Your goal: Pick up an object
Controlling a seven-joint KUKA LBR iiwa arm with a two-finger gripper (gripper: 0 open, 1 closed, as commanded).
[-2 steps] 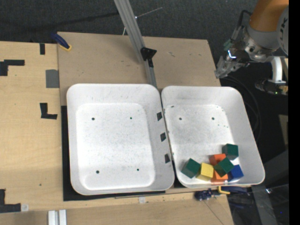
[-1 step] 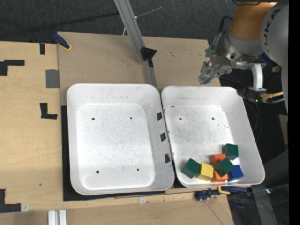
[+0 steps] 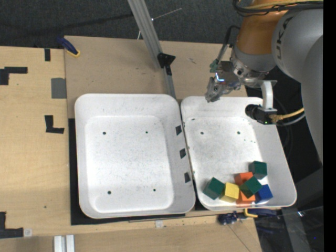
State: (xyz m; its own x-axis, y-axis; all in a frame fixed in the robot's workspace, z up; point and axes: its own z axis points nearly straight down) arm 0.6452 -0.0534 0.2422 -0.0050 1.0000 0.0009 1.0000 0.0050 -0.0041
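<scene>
- I see the hand [image 3: 215, 92] over the right bin's [image 3: 220, 140] far rim; I cannot tell its state.
- I'd descend onto the left green block [image 3: 213, 187], apart from the others.

This looks like a robotics lab, a test cell and no home or shop: a plain wooden bench [image 3: 121, 62] carries two shallow white bins [image 3: 84, 140] side by side on a black mat, with black tape marks [image 3: 51, 123] stuck along the bench's left edge. A slanted aluminium strut [image 3: 143, 16] rises from the bench's far edge. The grey and orange industrial arm [image 3: 273, 25] trails bundled cables at the far right corner.
</scene>
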